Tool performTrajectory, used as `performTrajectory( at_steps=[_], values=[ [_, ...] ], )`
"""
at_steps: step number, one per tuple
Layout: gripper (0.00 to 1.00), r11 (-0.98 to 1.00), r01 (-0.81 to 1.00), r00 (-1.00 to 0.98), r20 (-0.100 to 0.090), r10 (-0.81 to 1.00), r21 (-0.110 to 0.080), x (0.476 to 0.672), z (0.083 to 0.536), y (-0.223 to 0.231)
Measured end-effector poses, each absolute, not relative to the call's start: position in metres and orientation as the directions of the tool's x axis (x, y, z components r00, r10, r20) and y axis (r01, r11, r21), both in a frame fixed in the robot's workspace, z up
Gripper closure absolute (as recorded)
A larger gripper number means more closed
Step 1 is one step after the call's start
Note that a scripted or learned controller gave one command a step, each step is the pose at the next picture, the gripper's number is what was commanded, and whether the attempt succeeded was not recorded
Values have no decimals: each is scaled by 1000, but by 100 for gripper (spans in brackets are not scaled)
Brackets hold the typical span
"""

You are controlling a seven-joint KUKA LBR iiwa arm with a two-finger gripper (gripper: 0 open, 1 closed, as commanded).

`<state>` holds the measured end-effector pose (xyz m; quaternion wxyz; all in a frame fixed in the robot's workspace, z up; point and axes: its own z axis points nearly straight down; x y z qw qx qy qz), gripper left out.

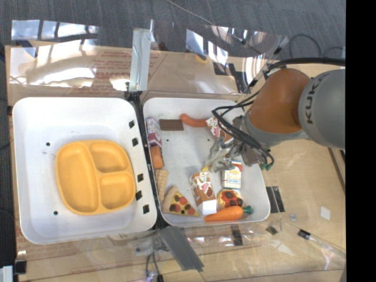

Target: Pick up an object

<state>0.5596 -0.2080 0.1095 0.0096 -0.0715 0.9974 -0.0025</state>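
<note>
Cardboard-topped bench (305, 175) bears 2 white bins (35, 128) over grey carpet (88, 2).

Yellow divided plate (94, 176) in left bin (29, 122)

Arm (320, 107) enters from R edge, grey link w/ orange band (282, 101) above wrist, mid-height in view. Wrist angled down and to the L, black cables looped around it on far and L side. Gripper (222, 157) hangs below-left of orange band, metal fingers (216, 155) pointing down-left toward near side. Finger tips partly lost against clutter; grasp state can't be made out. Nothing seen clearly between fingers.
</note>
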Motion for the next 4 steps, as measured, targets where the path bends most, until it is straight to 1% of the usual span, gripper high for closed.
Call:
performTrajectory(
  at_steps=[1,2,3,4],
  values=[
    [100,987,-159,-987,-3,-159,2,597,92,-149],
    [0,988,-155,-988,-3,-155,0,597,92,-152],
    [0,975,-221,-975,1,-221,1,538,92,-121],
    [0,961,-276,-961,-4,-276,1,500,93,-160]
  ],
)
